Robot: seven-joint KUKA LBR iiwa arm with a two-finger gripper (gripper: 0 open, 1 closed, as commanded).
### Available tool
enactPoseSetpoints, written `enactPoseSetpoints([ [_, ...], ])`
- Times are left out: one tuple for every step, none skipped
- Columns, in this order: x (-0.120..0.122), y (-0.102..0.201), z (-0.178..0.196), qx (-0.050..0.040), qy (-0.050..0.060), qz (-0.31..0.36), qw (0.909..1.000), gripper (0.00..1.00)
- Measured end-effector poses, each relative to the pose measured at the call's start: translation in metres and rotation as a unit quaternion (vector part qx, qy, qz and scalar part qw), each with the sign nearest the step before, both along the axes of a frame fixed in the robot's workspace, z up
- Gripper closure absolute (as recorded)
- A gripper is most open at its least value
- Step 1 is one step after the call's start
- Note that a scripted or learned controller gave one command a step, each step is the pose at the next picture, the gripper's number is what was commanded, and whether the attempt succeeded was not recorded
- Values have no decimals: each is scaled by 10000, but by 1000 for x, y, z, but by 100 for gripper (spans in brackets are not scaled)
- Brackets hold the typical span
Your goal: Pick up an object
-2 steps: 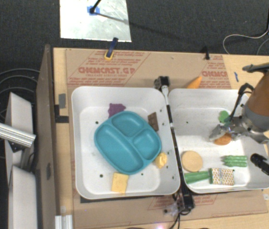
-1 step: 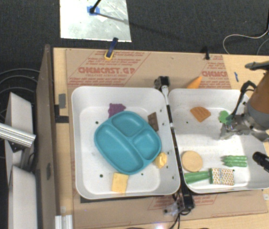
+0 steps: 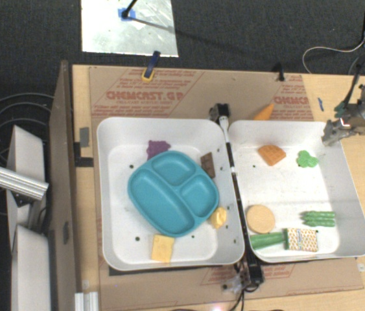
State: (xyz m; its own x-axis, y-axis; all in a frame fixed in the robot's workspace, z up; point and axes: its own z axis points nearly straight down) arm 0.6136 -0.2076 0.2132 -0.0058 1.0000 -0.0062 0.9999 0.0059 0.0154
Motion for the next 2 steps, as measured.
enactPoseSetpoints([
  [53, 55, -27, 39, 50, 24, 10000, 100],
  [51, 51, -26, 23, 60, -4, 10000, 0],
])
